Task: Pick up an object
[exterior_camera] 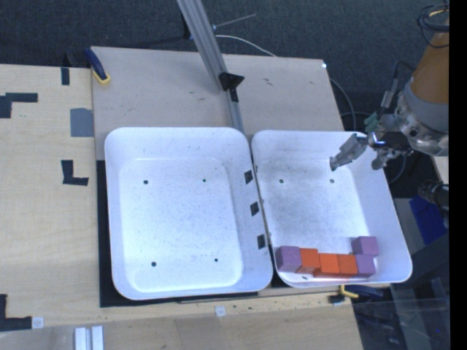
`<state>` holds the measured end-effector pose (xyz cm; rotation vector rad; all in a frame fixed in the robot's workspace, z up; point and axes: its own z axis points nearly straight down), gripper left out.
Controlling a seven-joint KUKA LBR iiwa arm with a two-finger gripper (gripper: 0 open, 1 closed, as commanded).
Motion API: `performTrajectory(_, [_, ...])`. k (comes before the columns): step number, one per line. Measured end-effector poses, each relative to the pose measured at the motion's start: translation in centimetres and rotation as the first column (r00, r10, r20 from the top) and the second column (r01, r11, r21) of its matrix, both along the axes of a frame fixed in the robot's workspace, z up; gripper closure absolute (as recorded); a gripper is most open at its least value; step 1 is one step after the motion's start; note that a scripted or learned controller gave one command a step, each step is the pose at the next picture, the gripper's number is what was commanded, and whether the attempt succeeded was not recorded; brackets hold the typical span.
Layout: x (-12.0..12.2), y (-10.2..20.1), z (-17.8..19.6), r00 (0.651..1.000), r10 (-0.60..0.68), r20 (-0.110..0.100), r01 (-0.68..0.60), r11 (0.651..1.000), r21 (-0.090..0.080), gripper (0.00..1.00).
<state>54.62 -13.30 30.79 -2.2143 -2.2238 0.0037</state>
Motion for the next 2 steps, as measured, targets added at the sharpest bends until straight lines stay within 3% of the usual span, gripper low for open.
performTrajectory(1, [6.7, -6.1, -1.8, 1.0, -0.006, 0.004, 0.006, 1.0, -0.004, 0.0])
performTrajectory(2, [0.0, -4.4, -0.8, 1.0, -0.005, 0.002, 0.005, 1.0, 0.0, 0.0])
